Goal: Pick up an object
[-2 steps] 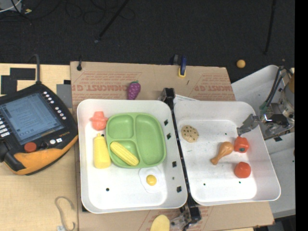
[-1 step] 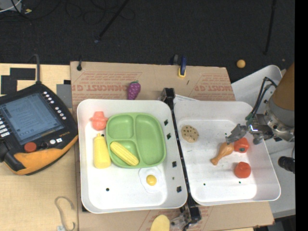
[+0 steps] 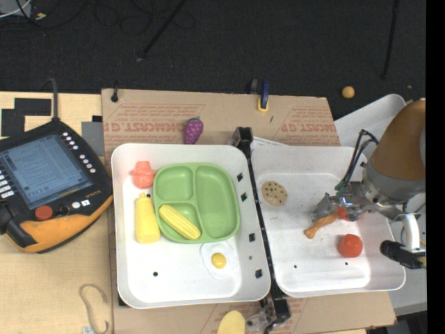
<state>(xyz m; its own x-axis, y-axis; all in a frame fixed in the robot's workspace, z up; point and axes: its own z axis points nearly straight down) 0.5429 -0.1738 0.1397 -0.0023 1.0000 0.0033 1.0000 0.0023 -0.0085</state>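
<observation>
- Gripper (image 3: 332,209) is low in the right bin (image 3: 306,284), finger state impossible to tell.
- Orange carrot (image 3: 317,227) lies just beneath it.
- Tomato (image 3: 350,245) is near.

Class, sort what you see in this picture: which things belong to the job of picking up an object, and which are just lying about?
Belonging to the job:
claw
orange carrot-like piece at the claw
red tomato
cookie
right bin

Lying about:
green divided plate
corn cob on that plate
yellow bottle
purple grapes outside the bins
control pendant
</observation>
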